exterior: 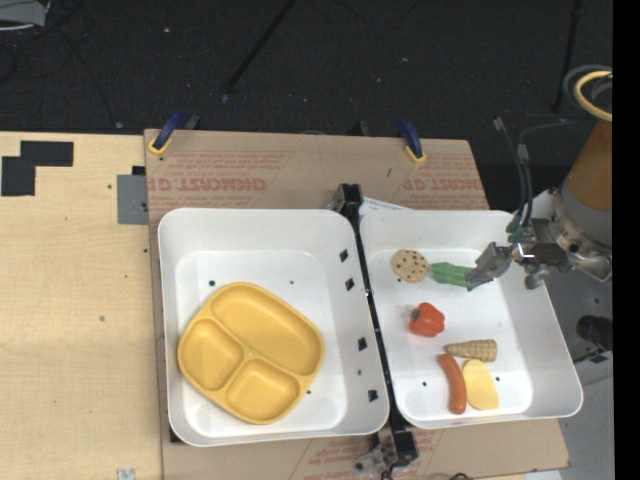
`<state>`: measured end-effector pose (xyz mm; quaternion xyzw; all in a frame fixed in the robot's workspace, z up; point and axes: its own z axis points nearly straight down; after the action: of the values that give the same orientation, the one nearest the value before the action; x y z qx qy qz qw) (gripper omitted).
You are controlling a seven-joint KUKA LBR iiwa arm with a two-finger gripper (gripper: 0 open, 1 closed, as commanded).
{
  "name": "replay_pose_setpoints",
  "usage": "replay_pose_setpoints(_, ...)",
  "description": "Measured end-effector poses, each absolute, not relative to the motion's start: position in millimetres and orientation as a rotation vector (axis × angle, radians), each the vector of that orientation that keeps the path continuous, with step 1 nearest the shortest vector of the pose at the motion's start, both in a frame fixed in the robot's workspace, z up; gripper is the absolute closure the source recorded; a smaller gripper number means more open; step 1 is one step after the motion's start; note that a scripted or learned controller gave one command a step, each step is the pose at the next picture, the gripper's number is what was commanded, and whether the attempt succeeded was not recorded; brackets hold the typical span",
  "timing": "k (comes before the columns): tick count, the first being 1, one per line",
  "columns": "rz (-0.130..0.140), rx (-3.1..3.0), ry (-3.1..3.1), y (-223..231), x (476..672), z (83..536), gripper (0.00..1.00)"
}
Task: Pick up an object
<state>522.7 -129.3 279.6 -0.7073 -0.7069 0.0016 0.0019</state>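
Note:
The right bin [545, 328] holds several toy foods: a round cookie [408, 264], a green vegetable piece [450, 273], a red pepper [427, 319], a waffle cone [471, 349], a sausage [454, 383] and a yellow cheese wedge [482, 386]. My gripper [510, 271] hangs over the bin's upper right part and is open. Its left finger [488, 266] is at the green piece's right end, and the other finger is well to the right. Nothing sits between the fingers.
The left bin [180, 248] holds a yellow divided plate [250, 351]. A black divider [362, 308] runs between the bins. Cardboard [300, 173] lies under both, held by two clamps at the back. Cables hang by the arm at the right.

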Motion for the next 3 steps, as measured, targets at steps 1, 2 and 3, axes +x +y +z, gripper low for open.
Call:
replay_pose_setpoints(1,0.001,-2.221,-2.221,-129,523.4,282,0.0)
replay_pose_setpoints(2,0.006,-2.217,-2.219,-125,520.4,219,0.0)
replay_pose_setpoints(3,0.005,-2.217,-2.219,-116,521.1,162,0.0)
